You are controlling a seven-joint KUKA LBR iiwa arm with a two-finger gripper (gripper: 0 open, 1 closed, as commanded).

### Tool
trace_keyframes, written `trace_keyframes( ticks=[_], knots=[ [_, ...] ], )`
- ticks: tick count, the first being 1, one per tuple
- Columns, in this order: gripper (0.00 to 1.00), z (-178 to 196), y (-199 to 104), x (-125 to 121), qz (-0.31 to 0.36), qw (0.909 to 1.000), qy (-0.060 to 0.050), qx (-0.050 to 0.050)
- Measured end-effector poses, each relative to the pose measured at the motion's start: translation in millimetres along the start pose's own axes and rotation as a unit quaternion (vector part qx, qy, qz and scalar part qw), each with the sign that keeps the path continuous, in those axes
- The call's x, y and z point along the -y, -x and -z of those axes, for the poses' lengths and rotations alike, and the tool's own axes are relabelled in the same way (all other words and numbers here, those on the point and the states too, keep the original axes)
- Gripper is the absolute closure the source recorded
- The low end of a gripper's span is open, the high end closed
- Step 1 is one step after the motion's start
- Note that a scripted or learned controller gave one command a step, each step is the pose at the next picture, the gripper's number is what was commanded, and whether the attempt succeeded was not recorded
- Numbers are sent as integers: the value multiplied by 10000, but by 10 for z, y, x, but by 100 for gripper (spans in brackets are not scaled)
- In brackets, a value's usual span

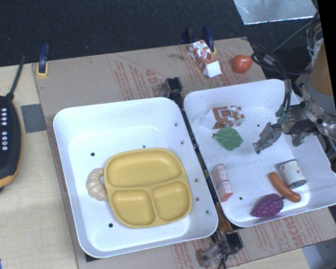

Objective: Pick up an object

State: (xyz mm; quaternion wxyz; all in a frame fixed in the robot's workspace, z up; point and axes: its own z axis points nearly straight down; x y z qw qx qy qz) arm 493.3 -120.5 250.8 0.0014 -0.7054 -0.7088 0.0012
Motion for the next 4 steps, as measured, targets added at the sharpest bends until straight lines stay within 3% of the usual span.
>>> trace_keyframes(
  ticks=[1,2,3,4],
  knots=[
    [0,-1548,394,186,-3,10000,-18,-6],
    [100,-1440,403,178,21,10000,-14,1],
    [100,-1143,38,-145,14,10000,2,0],
    [100,-586,-568,-513,3,10000,4,-3]
  ],
)
